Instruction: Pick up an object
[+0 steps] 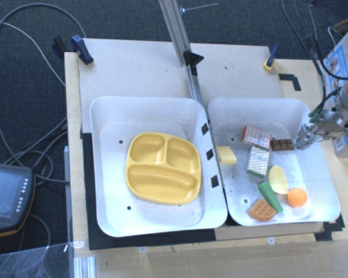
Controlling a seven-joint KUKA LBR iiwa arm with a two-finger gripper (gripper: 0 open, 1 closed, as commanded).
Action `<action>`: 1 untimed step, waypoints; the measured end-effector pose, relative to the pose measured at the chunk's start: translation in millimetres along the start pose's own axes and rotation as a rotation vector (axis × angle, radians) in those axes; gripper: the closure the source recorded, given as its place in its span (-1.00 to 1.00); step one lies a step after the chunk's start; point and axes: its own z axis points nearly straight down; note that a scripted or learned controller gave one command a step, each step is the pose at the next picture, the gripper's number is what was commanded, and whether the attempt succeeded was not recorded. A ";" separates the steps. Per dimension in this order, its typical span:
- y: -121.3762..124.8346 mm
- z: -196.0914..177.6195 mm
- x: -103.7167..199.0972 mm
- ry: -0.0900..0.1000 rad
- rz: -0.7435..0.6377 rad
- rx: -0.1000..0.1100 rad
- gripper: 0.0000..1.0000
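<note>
gripper (307, 136) at right bin's (319, 172) right wall, over its rim | fingers: can't tell from here | nearest: brown chocolate bar (282, 145) just left of gripper, on bin floor | orange ball (297, 197), green cucumber (270, 197) nearer front | yellow tray (162, 168) in left bin (107, 172)

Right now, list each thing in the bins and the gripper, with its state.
Yellow tray: flat in left bin, compartments bare.
Chocolate bar: lying beside gripper, not held.
Orange ball: resting in right bin.
Waffle: lying flat.
Green vegetable: lying on its side.
</note>
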 end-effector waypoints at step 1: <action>2.8 7.8 50.9 0.003 -0.004 0.000 1.00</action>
